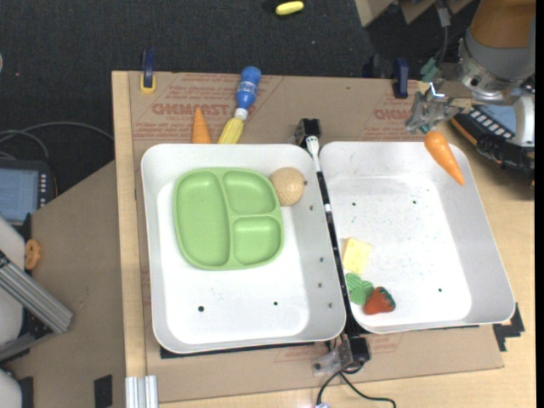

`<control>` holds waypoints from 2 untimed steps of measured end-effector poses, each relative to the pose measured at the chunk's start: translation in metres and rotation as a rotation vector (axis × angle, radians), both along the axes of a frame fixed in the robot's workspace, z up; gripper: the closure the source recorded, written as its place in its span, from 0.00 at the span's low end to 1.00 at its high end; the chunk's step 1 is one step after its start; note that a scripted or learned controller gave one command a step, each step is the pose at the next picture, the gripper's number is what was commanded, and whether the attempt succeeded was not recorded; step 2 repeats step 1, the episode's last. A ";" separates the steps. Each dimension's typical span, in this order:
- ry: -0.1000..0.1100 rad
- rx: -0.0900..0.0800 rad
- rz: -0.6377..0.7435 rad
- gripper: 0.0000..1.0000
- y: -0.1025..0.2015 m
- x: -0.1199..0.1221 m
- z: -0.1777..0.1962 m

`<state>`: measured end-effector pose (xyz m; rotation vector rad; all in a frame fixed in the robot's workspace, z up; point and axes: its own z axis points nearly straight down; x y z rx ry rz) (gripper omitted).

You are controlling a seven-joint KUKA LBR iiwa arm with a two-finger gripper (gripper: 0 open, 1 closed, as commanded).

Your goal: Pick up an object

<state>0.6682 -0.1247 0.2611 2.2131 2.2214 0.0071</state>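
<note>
My gripper (424,119) hangs over the far edge of the right bin (425,228), near its back right corner. An orange carrot (445,157) slants down from its fingertips, thick end up between the fingers and tip pointing into the bin. The gripper is shut on that thick end. Near the right bin's front left corner lie a pale yellow wedge (357,254), a green piece (359,290) and a red strawberry (380,301). In the left bin (238,313) sit a green divided plate (228,218) and a tan ball (289,185) touching its far right side.
On the board behind the left bin lie a blue and yellow brush (241,102), a small orange cone (200,128) and a black clip (308,129). Blue clamps (148,75) hold the board's far edge. Cables and a grey rail lie to the left.
</note>
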 end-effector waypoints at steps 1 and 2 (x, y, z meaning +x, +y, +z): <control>0.011 0.003 -0.003 1.00 0.026 -0.060 0.008; 0.011 0.003 -0.003 1.00 0.026 -0.060 0.008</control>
